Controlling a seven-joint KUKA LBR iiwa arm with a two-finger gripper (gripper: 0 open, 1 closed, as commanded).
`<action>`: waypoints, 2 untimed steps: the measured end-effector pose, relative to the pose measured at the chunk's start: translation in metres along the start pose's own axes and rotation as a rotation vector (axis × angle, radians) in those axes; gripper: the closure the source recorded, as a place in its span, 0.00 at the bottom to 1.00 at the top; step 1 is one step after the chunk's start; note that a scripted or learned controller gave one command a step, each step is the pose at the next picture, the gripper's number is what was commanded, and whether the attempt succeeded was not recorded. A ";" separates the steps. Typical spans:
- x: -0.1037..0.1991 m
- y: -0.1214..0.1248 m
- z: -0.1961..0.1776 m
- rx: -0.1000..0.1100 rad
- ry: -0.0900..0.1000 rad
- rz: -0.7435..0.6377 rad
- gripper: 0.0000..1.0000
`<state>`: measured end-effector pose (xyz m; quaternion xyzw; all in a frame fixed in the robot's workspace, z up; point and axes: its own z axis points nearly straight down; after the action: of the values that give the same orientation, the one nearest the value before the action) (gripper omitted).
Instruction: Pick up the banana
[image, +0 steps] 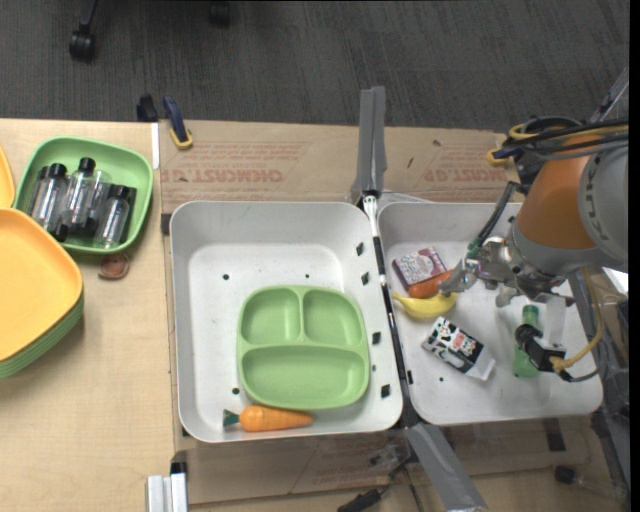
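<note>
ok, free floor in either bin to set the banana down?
Left bin: bare strip along the far wall above the green divided plate, and down its left side; the carrot takes the near edge. Right bin: crowded at its left, with the banana, small carton, cow-print carton and gripper; bare near edge.

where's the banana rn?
The banana lies in the right bin, near its left wall, just below a small purple carton and above a black-and-white carton; the gripper is at its right end.
</note>
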<state>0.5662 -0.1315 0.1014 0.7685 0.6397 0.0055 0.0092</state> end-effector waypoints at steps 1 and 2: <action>-0.001 0.010 0.000 0.004 0.000 -0.113 0.00; 0.006 -0.011 0.000 0.000 0.001 0.029 0.00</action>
<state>0.5562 -0.1231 0.1010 0.7778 0.6284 0.0059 0.0088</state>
